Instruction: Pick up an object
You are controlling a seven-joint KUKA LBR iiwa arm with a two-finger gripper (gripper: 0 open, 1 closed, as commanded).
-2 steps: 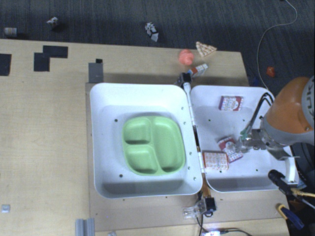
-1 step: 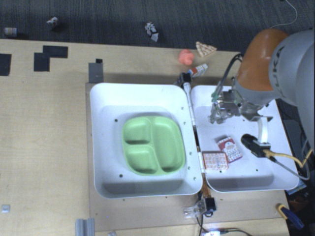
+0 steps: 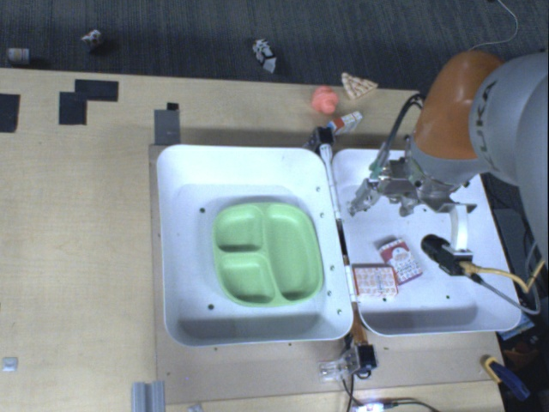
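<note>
2 bins sit side by side on the bench (image 3: 77, 230). The left bin (image 3: 184, 178) holds a 3-compartment tray (image 3: 268, 251) at its middle. In the right bin (image 3: 485, 239), near the front left corner, the rear packet (image 3: 401, 258) lies just behind and right of the front packet (image 3: 374, 280). The gripper (image 3: 377, 200) hangs over this bin's rear left part. Behind the bins, on the bench, a ball (image 3: 324, 100) sits left of a wedge (image 3: 358, 85), with a small tube (image 3: 346, 124) just before them.

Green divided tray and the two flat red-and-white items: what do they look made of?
The green divided tray looks like moulded plastic: smooth, with a soft sheen and rounded compartment walls. The red-and-white packet and red-printed card are flat and thin, probably paper or thin cardboard, but too small to confirm.
</note>
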